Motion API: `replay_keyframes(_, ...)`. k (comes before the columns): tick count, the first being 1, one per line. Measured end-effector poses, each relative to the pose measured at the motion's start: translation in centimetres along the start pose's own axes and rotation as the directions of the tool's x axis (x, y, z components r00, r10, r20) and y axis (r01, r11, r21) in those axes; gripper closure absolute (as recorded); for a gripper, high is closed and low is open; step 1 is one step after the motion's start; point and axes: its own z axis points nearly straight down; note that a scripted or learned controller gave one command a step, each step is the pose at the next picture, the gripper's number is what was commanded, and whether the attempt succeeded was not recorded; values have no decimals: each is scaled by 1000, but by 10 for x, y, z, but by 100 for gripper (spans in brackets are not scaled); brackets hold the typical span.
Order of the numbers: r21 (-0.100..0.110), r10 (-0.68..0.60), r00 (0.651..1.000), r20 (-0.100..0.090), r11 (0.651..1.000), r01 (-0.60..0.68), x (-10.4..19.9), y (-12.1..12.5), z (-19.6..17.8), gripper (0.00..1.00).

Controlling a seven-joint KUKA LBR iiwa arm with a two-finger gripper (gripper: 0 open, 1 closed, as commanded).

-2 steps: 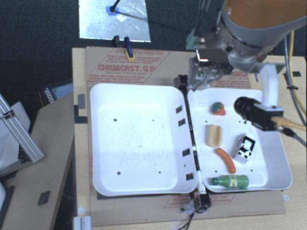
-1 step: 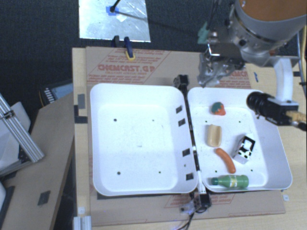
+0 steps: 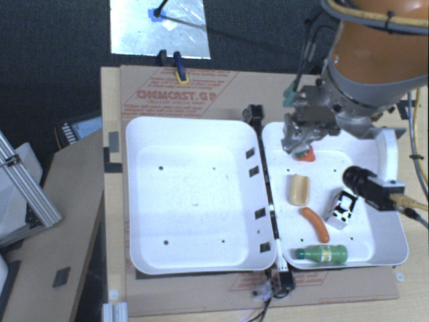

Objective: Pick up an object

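Likely the target is the small red-orange item (image 3: 307,155) at the far side of the right bin (image 3: 367,233), half hidden under the gripper (image 3: 297,141). The gripper sits right over it, maybe touching; can't tell. Spread or pressed together: cannot tell either, since the metal body blocks the view. Nothing is seen pinched, so no grasp is confirmed. The item looks to rest on the bin floor, not lifted.

Same bin, going outward:
- A tan block (image 3: 299,189) lies nearer the camera than the red-orange item, apart from it.
- An orange sausage-shaped piece (image 3: 315,224) lies at a slant, nearer again.
- A black-and-white checkered block (image 3: 342,208) is just beside that piece, on its right.
- A green bottle (image 3: 323,252) lies on its side along the near wall.

The left bin (image 3: 194,200) sits alongside, with black clips (image 3: 250,153) down the seam between the two. Both bins are on a cardboard sheet (image 3: 181,94).

Progress, as a judgement: roughly midway. The approach looks done, with the arm low at the object. Left to do: close on it, confirm the hold, lift clear of the bin. As a guess, the item is small and near the far wall, so it could slip or be missed.
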Motion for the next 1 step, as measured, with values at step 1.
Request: replay_keyframes(1, -11, -7, 1000, -4, 1000, 7, 7, 0, -33, 100)
